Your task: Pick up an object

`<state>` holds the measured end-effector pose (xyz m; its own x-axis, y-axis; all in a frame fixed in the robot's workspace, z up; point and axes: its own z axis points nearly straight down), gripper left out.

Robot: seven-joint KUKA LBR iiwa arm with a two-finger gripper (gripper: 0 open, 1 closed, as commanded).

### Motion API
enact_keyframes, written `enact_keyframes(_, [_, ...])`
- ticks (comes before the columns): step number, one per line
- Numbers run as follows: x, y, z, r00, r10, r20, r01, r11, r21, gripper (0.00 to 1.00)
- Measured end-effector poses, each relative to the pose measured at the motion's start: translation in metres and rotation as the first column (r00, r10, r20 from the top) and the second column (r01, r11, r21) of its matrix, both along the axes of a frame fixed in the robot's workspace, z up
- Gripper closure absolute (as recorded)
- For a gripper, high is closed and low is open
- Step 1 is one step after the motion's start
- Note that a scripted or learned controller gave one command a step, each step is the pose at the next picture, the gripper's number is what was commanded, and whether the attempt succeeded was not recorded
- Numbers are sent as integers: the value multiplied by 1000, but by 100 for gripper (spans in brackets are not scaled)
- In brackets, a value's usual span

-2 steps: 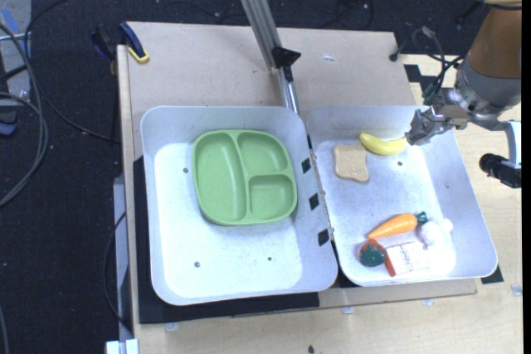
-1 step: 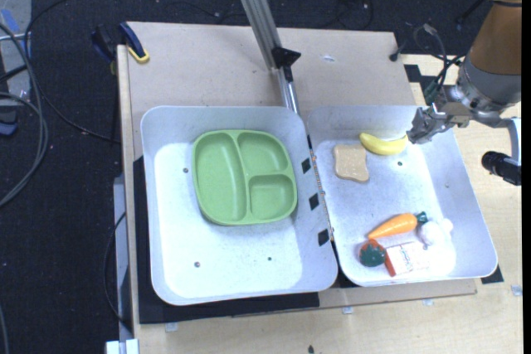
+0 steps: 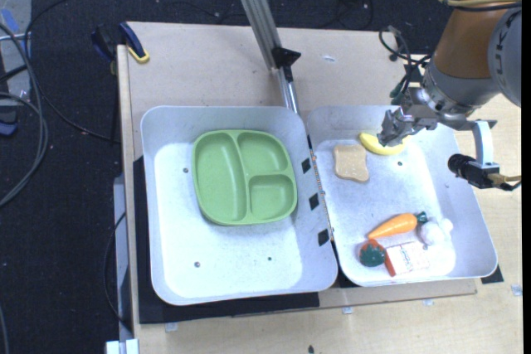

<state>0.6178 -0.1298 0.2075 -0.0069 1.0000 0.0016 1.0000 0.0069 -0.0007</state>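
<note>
A yellow banana (image 3: pixel 377 146) lies near the back of the right bin (image 3: pixel 460 203). My gripper (image 3: pixel 392 133) is down at the banana's right end, touching or just above it. A slice of toast (image 3: pixel 351 163) lies just left of the banana. Toward the bin's front lie an orange carrot (image 3: pixel 393 225), a red and green fruit (image 3: pixel 372 254), a small red and white carton (image 3: pixel 408 258) and a white piece (image 3: pixel 433 233).
The left bin (image 3: pixel 170 261) holds a green divided plate (image 3: pixel 246 177). A slanted metal pole (image 3: pixel 260 8) rises behind the bins. The arm (image 3: pixel 473 37) comes in over the right bin's back right corner.
</note>
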Motion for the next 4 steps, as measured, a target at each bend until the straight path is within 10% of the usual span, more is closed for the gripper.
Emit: enact_keyframes(4, [4, 187, 9, 1000, 0, 1, 0, 1000, -1, 100])
